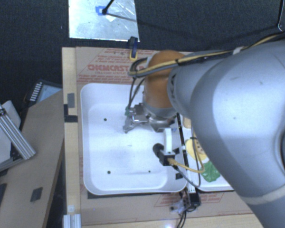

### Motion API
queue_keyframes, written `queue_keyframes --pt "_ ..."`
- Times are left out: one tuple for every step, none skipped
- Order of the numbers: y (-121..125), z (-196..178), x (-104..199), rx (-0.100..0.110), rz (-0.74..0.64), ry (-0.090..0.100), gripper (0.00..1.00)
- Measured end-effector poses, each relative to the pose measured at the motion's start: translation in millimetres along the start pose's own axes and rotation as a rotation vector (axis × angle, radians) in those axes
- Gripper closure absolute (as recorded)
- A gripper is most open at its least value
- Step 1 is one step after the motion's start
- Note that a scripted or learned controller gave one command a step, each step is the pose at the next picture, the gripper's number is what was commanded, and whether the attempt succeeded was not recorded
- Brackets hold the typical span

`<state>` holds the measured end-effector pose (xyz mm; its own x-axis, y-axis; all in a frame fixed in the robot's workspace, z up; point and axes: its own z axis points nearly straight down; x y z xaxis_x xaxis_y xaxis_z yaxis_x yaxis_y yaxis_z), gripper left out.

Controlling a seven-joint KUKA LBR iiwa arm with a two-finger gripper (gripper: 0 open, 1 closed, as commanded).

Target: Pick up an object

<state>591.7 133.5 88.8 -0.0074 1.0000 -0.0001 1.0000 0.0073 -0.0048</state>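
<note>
From above, the grey arm (237,122) leans in over the left white bin (99,141), its orange band (159,87) above the wrist. The gripper (129,126) hangs low over that bin's middle; how it stands I cannot tell. Right of the bin, yellow and green objects (205,167) peek out beneath the arm.

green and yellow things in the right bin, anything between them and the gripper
Yes. The gripper hangs over the left bin, while the green thing and yellow thing lie in the right bin, across the shared rims, partly covered by the arm.
</note>
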Motion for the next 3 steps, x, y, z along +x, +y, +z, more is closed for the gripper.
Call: queue_keyframes --pt "-1 -24 96 -0.008 -0.005 0.004 0.0" --pt "0 -34 90 -0.006 0.003 0.003 1.0" --pt "-31 -125 102 -0.009 0.001 0.003 1.0"
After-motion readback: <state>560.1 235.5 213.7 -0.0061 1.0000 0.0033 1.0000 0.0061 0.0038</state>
